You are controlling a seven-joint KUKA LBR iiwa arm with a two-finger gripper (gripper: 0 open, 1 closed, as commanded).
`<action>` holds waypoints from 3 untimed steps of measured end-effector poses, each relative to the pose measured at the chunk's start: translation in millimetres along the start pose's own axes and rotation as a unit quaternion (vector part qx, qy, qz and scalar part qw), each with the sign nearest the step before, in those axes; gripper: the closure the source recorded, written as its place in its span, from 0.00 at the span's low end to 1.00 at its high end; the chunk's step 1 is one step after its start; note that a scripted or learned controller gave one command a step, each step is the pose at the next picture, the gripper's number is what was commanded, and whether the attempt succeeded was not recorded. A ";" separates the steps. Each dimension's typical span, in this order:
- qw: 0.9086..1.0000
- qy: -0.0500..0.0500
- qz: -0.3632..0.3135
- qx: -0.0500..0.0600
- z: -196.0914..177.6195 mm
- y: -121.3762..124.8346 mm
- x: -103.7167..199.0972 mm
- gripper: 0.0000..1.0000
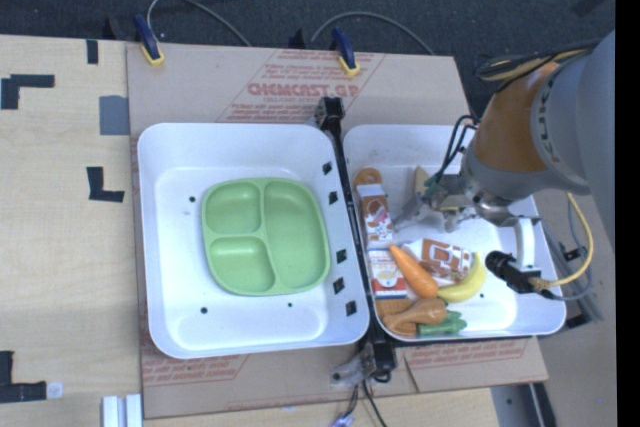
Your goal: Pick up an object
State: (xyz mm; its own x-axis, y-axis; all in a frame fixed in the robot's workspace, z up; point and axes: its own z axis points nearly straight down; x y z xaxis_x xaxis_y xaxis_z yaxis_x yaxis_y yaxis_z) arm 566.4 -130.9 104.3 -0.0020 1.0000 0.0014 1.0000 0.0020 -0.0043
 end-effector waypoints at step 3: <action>1.000 0.000 -0.001 -0.003 -80.6 38.0 82.7 1.00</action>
